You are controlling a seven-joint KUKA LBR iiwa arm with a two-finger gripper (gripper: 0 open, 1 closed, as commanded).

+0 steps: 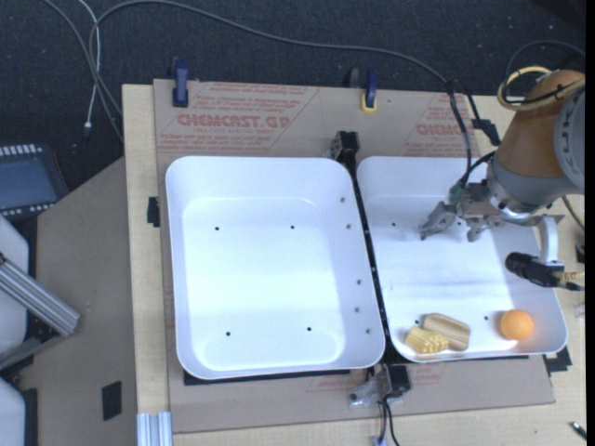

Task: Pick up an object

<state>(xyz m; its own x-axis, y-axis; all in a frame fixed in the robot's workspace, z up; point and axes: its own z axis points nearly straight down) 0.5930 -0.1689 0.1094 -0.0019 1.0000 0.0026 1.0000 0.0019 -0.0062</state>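
Note:
My gripper [456, 229] hangs over the upper middle of the right bin [409, 277], its two fingers spread open with nothing between them. An orange ball [517, 325] rests near the bin's front right corner. A tan bread-like piece [446, 328] and a yellow corn-like piece [427, 342] lie side by side at the front edge, left of the ball. All three objects sit well below the gripper in the view, apart from it.
The left bin [195, 277] stands beside the right one, a dark divider [364, 240] between them. A black clamp [346, 144] sits at the bins' far joint. Cables [539, 269] trail near the arm at the right.

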